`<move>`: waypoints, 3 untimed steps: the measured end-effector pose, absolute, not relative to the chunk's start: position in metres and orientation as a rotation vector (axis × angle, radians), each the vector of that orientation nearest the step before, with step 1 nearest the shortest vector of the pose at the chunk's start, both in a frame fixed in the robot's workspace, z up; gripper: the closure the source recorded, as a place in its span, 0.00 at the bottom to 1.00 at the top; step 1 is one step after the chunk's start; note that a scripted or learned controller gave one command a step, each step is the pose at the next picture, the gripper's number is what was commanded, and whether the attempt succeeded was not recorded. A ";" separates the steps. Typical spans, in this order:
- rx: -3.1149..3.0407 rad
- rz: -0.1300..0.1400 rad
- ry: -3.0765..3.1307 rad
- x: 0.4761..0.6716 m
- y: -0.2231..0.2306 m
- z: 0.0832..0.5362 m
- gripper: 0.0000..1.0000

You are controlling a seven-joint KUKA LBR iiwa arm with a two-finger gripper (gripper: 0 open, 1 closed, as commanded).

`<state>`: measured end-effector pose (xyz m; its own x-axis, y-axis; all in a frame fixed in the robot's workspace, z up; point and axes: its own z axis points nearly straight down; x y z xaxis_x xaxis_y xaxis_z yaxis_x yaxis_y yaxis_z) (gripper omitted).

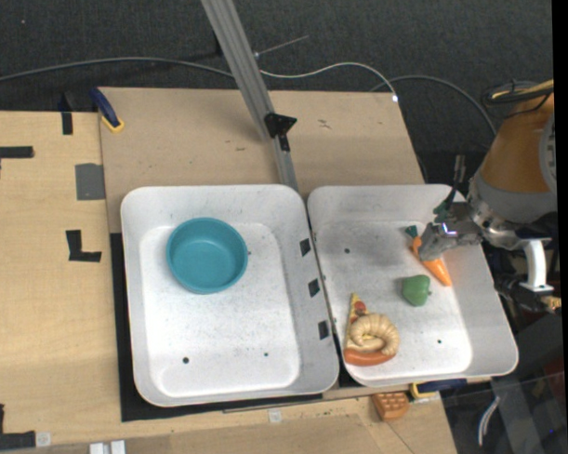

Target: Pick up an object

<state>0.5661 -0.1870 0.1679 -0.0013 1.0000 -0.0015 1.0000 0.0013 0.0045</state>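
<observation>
Nearest the camera, a small orange waffle-patterned block point(391, 405) lay on the counter point(44, 276) just outside the front rim of the right-hand shallow white bin point(484, 349). Inside that bin, at its front left, sat one toy hot dog, a tan bun with a red sausage point(371, 337). Behind it and to the right lay one small green rounded piece point(415, 289). Farther back, one orange carrot-shaped piece point(434, 265) lay directly under the hand point(440, 235), which hung at the bin's right side below the arm's orange band point(516, 157). Whether the hand was open, closed or gripping could not be told; it overlapped the carrot's upper end, and contact could not be confirmed.

The step in hand appeared to be the grasp on the carrot. To do it well, the hand should probably close across the carrot's narrow width, low on the body, and lift straight up, keeping clear of the nearby bin wall.

Count: two bins; three toy items in the right one; one round teal plastic bowl point(207, 255) in the left-hand shallow white bin point(224, 363), toward its back.
</observation>
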 end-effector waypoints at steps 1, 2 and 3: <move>2.215 0.004 2.221 0.576 -0.181 0.222 1.00; 2.216 0.004 2.221 0.578 -0.181 0.275 1.00; 2.216 0.000 2.230 0.585 -0.128 0.259 1.00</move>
<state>0.5854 -0.1280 0.2588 -0.0062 1.0000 0.0011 1.0000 0.0062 -0.0015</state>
